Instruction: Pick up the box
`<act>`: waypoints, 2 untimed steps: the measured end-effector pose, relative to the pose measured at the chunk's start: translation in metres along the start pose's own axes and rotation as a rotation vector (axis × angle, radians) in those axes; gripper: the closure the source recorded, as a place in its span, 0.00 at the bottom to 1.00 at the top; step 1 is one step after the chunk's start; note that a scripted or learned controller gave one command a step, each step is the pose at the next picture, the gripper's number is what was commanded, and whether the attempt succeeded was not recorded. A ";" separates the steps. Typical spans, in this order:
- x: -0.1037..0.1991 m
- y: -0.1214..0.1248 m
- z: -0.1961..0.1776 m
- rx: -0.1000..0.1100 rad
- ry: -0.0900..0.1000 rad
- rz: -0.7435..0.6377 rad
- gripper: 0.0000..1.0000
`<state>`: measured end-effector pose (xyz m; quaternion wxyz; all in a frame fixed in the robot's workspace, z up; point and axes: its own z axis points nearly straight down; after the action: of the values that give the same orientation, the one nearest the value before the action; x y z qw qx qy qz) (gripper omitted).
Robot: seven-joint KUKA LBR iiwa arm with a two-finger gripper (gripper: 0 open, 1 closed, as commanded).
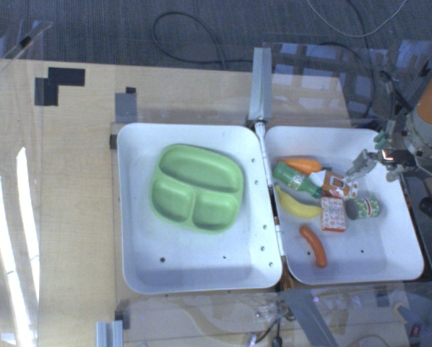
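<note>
Right bin (389, 262): box (333, 214) lies flat btwn banana (297, 204) & can (363, 208). Prob. light, stiff card; pinch across short sides. Hand (369, 159) near, grip state can't tell.

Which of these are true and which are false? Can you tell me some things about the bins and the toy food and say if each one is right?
1. The green tray lies in the left bin. True.
2. The box lies on the green tray. False: it lies in the right bin, beside the banana.
3. The gripper is above the right bin. True.
4. The sausage sits on top of the green bottle. False: it lies apart, nearer the bin's front edge.
5. The gripper holds the box. False: the box lies in the bin, apart from it.
</note>
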<state>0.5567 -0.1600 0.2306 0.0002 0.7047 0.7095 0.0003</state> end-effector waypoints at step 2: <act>0.017 0.007 0.127 -0.001 0.002 0.214 1.00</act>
<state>0.5636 -0.1434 0.1033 -0.0002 0.7764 0.6302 0.0017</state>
